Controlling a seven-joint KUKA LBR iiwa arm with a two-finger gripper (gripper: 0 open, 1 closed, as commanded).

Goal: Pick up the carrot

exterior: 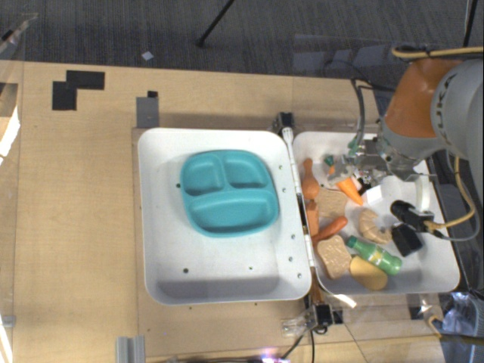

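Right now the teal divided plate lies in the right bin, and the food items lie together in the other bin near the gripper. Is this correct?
Not quite. The camera view shows the teal divided plate in the left bin, not the right one. The rest holds: the food items, such as the green bottle and the bread slice, lie in the right bin, near the gripper.
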